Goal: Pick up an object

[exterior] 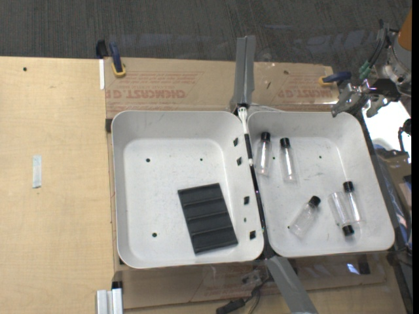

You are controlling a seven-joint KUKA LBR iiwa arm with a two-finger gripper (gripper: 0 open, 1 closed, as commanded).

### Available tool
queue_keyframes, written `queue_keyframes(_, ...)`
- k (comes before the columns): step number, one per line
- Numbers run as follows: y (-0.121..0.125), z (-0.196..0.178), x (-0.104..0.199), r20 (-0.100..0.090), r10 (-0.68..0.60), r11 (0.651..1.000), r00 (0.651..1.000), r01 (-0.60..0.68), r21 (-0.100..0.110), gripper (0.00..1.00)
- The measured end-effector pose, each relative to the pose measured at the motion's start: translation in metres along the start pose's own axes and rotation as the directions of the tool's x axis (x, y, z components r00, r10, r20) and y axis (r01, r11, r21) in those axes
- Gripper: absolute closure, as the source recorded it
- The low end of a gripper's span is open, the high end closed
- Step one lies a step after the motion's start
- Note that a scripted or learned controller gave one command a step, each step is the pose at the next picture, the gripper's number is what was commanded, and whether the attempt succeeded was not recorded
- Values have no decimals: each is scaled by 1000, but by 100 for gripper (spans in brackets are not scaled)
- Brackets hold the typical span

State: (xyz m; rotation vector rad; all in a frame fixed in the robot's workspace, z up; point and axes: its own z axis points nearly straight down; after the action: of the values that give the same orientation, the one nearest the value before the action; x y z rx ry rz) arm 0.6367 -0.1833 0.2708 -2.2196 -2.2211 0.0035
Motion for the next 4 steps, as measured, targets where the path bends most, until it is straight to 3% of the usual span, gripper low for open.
queue_keyframes(1,-11,169,-14,0,-86,996,996,86,-2,0)
queue_keyframes(2,-43,180,28,0,-119,993,993,119,-1,0)
queue_keyframes(3,-142,181,-18,-29,-125,992,992,125,3,0)
queue_keyframes(4,-141,171,-24,-13,-118,993,993,118,-2,100)
